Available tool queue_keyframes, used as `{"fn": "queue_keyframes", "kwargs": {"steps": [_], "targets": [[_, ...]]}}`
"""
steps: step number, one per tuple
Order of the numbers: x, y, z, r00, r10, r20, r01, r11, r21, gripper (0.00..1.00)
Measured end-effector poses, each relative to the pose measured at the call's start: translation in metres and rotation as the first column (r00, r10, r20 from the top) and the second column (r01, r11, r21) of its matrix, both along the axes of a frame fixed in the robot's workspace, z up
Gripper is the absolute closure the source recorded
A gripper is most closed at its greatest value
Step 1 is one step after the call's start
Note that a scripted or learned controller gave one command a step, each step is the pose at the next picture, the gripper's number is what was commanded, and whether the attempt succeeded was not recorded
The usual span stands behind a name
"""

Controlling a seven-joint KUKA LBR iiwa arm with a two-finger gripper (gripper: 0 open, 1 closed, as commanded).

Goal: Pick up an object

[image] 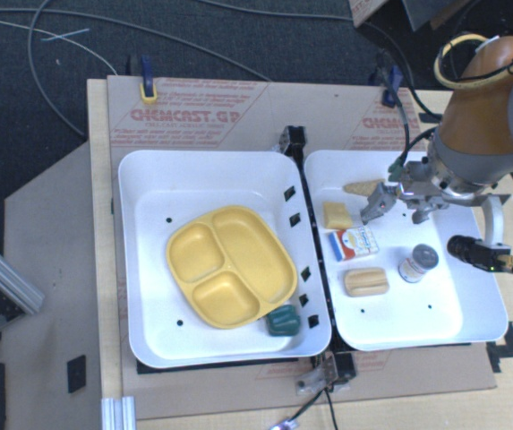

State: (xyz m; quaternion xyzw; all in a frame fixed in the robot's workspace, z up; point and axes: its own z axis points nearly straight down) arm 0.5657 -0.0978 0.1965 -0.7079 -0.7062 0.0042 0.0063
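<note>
In the right bin [435,316] lie a yellow block [335,215], a tan wedge [361,188], a small red, white and blue carton [353,243], a tan loaf-shaped piece [365,282] and a small jar with a grey lid [417,262]. My gripper [397,207] hangs over the back middle of this bin, just right of the wedge and the yellow block and above the jar. It looks open, with its fingers spread and only bare bin floor between them.
The left bin [140,240] holds a yellow divided plate [231,265] and a teal object [283,321] by its front right corner. A black divider with clips [305,231] runs between the bins. A black fitting [475,251] sticks out over the right bin's right side.
</note>
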Motion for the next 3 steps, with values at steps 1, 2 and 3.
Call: {"fn": "queue_keyframes", "kwargs": {"steps": [1,2,3], "targets": [[0.003,0.000,0.007,1.000,0.003,0.013,-0.003,1.000,-0.001,0.00],[0.005,0.007,-0.054,1.000,0.003,0.007,-0.003,1.000,0.000,0.00],[0.007,0.007,-0.104,1.000,0.002,0.016,-0.002,1.000,0.000,0.00]]}}
